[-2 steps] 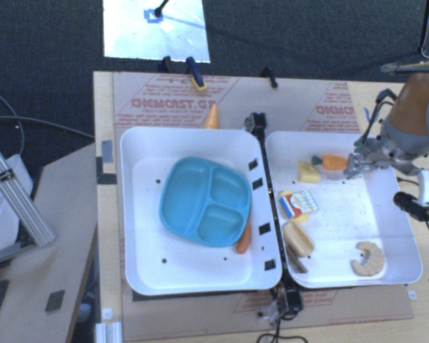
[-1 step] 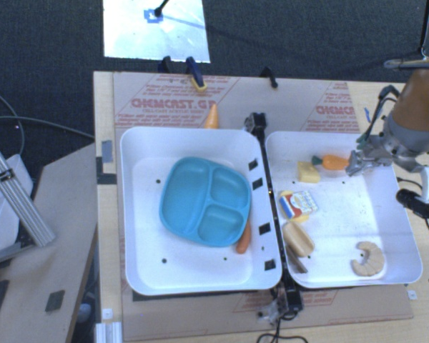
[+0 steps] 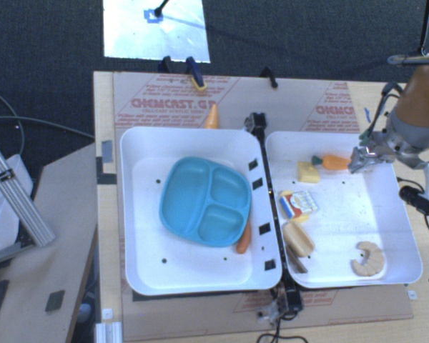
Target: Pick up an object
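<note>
Blue tray (image 3: 204, 201) — white bins (image 3: 146, 263) — perhaps orange carrot (image 3: 335, 162)

The toy carrot (image 3: 334, 162), orange with a green top, lies flat near the far wall of the right bin (image 3: 407, 224), its green end pointing toward the yellow cheese wedge (image 3: 308, 172). That wedge sits just beside it.

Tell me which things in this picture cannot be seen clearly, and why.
- Gripper: small and blurred in the camera view, so its fingers cannot be judged.
- Carrot in the left bin: partly hidden under the blue plate.
- Box in the right bin: print too small to read.
- Arm: cut off by the right edge.
</note>
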Controlling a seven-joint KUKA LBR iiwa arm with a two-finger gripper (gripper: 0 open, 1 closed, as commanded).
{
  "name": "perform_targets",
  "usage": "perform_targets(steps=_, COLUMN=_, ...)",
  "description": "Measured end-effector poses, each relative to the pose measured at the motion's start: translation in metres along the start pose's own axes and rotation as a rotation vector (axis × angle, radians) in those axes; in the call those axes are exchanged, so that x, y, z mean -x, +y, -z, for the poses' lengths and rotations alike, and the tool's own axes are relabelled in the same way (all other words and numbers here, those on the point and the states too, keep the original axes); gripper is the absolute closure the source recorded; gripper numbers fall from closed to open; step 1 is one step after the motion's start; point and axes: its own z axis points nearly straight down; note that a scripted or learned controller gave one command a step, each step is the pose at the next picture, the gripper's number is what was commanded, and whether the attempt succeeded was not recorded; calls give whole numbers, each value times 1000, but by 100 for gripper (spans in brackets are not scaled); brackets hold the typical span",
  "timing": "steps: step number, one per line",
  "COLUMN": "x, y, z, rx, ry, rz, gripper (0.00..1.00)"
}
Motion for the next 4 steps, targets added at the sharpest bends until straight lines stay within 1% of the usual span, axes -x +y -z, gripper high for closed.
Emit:
perform_targets(steps=1, x=-1, y=44, z=46, rx=-8, ry=3, rz=-2, gripper=100)
perform_targets(steps=2, x=-1, y=26, z=29, rx=-15, ry=4, rz=-6, gripper=100)
perform_targets(steps=3, x=-2, y=-48, z=-19, rx=-17, ry=6, rz=-7, gripper=100)
perform_targets(steps=4, x=-1, y=17, z=44, rx=-5, ry=1, rz=-1, gripper=100)
